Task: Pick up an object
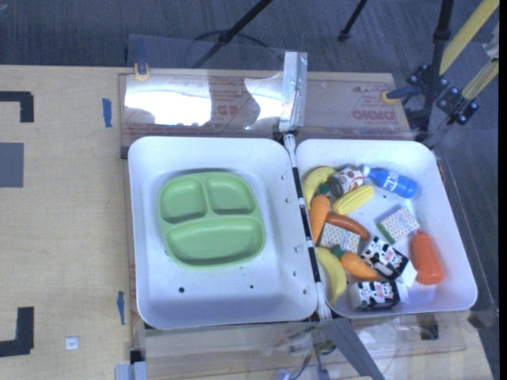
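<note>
Bench (63,212), two white bins side by side.

Right bin (458,279), items heaped, most touching:
- Near edge: cow-print carton (374,294).
- Just beyond: second cow-print carton (386,257), carrot (360,268), banana (333,274) along the left wall.
- Right side: orange bottle (428,258), apart from the heap.
- Middle: sausage (347,226), checked box (398,223), second carrot (318,214).
- Far part: corn (354,199), second banana (316,180), can (344,183), blue bottle (392,182) lying on its side.

Left bin (150,291): green divided plate (211,218), lying flat in the middle.

Far side: clear panel (198,101), taped upright behind both bins.
</note>
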Controlling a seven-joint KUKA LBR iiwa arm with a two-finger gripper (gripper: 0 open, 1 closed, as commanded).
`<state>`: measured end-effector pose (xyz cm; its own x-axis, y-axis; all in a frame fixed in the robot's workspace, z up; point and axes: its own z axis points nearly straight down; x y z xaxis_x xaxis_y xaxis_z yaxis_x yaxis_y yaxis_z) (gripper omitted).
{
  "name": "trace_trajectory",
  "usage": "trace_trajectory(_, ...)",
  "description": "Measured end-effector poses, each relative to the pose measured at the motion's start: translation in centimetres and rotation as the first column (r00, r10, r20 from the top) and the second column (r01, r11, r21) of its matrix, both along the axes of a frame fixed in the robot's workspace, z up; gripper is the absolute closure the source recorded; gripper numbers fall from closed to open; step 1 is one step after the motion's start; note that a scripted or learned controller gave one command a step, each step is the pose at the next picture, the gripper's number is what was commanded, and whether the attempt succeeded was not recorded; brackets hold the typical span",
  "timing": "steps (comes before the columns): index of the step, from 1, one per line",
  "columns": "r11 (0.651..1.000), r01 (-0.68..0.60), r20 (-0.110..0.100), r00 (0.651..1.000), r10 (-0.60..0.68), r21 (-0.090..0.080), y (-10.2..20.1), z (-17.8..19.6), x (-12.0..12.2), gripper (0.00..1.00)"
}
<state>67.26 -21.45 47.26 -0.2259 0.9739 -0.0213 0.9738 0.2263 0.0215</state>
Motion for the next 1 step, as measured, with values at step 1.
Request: trace_trajectory(1,1.000,-0.004,0.008,1.000,0.004,-0.005,0.20,1.20,0.15,1.00)
